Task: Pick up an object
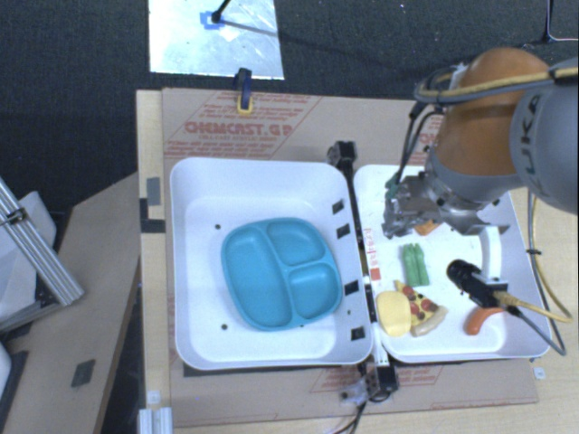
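Green stick toy (414, 263) lies just below our gripper (403, 217) in view, its length pointing at it; we cannot tell the gripper's state

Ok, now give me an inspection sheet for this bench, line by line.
Surface: left bin and right bin, both white, on printed cardboard.
Job's things: in the right bin, green toy vegetable, yellow piece, toy pizza slice, orange sausage-like piece.
Clutter: blue divided plate in the left bin.
Grippers: gripper hangs over the right bin, beyond the green toy.
Cables: cables loop over the wrist.
Surroundings: metal sheet on dark floor; aluminium rail at left.
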You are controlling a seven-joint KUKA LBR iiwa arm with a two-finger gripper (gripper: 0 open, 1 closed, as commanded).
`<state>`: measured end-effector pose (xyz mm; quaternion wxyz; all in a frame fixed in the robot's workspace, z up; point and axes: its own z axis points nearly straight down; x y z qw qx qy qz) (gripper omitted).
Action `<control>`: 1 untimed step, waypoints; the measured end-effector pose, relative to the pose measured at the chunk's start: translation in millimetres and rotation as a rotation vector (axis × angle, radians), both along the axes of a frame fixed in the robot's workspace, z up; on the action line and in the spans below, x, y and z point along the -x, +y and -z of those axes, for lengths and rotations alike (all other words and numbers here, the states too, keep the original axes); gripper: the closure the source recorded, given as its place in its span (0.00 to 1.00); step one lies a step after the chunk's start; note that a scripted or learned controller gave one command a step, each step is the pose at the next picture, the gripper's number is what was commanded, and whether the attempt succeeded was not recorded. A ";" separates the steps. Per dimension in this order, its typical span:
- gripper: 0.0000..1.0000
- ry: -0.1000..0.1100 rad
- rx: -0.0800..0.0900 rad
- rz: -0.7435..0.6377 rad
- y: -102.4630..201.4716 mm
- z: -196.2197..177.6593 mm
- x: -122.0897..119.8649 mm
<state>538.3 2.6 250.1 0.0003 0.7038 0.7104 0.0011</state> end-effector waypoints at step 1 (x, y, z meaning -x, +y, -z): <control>1.00 0.001 -0.001 -0.001 63.4 6.8 4.9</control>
